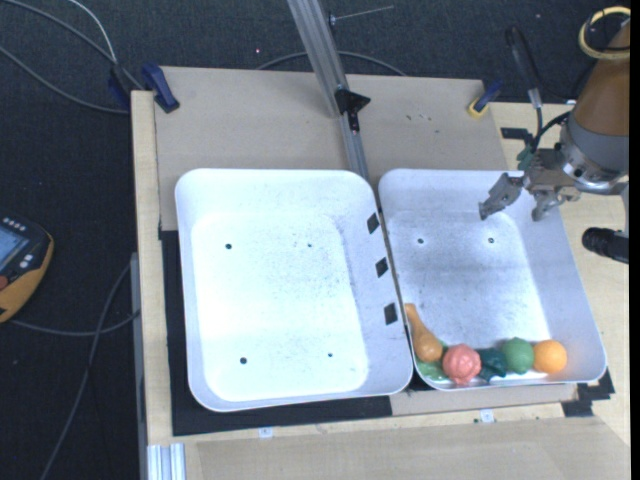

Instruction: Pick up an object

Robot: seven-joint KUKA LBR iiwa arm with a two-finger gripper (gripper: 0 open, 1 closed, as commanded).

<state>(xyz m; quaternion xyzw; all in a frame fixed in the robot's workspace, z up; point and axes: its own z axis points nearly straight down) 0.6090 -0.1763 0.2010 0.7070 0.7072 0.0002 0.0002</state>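
Along the near edge of the right bin (470,288) lies a row of small toys: an orange carrot-shaped piece (423,335), a pink ball (461,362), a dark teal piece (494,364), a green ball (517,353) and an orange ball (550,356). My gripper (522,206) hangs over the bin's far right corner, well away from the toys. It is open, its two fingers spread, and nothing is between them.
The left bin (270,288) sits beside the right one, with black clips along the shared edge. A slanted metal pole (320,48) rises from behind the bins. Clamps (160,88) grip the bench's far corners. A handheld pendant (20,258) lies off the bench at left.
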